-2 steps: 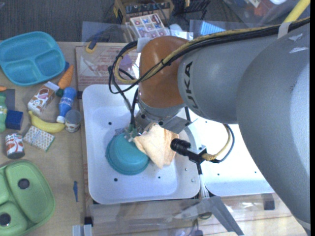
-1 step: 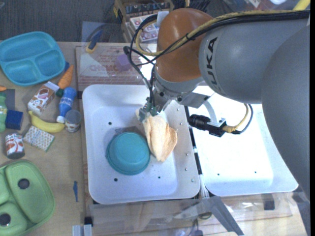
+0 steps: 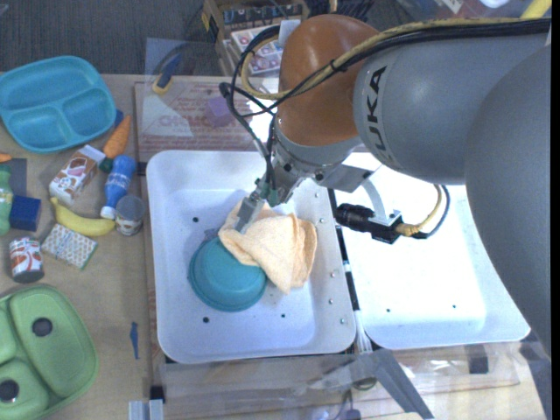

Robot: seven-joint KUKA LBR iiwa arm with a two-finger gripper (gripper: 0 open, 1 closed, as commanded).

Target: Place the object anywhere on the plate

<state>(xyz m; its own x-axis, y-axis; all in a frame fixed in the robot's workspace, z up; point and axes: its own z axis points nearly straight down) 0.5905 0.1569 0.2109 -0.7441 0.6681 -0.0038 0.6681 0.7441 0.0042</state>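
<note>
A teal round plate [image 3: 223, 278] lies in the left white bin [image 3: 175, 199], towards its front. A pale orange cloth [image 3: 278, 245] lies bunched just right of the plate, and its lower left edge overlaps the plate's rim. My gripper [image 3: 246, 213] reaches down from the upper right to the cloth's upper left corner. Its fingers are pinched together on that corner, and the cloth's folds rise towards them. The big grey arm covers the bin's back right corner.
The right white bin [image 3: 437, 296] sits beside the left one, partly under the arm. On the bench to the left lie a blue divided tray [image 3: 57, 103], a banana [image 3: 80, 220], a small bottle [image 3: 116, 185], cans and a green tray [image 3: 39, 348].
</note>
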